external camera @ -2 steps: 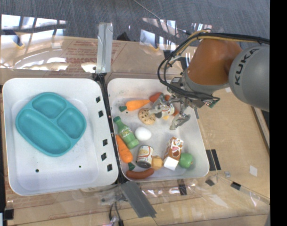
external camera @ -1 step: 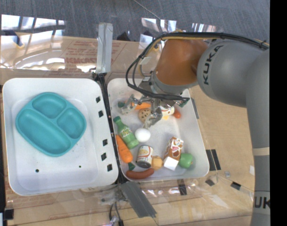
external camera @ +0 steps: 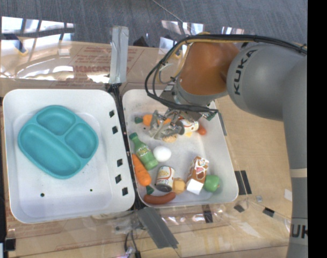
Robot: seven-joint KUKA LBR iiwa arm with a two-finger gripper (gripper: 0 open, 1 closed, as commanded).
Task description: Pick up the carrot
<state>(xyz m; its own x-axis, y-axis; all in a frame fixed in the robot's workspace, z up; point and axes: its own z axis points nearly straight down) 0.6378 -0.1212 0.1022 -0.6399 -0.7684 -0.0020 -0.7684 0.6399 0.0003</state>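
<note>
The carrot (external camera: 141, 170) is a short orange piece lying lengthwise against the left wall of the right bin (external camera: 226, 149), just below a green bottle (external camera: 143, 150). My gripper (external camera: 166, 124) hangs low over the upper middle of that bin, above a clutter of small items. It is well up and to the right of the carrot and apart from it. The wrist and the orange band (external camera: 206, 69) hide the bin's back edge.
Around the carrot lie a white egg (external camera: 162, 154), a tin can (external camera: 164, 178), a sausage (external camera: 159, 198), a small carton (external camera: 198, 169), a white cube (external camera: 194, 186) and a green fruit (external camera: 211, 183). A small orange piece (external camera: 147, 120) lies beside the gripper. The left bin (external camera: 23, 198) holds a teal divided plate (external camera: 58, 140).
</note>
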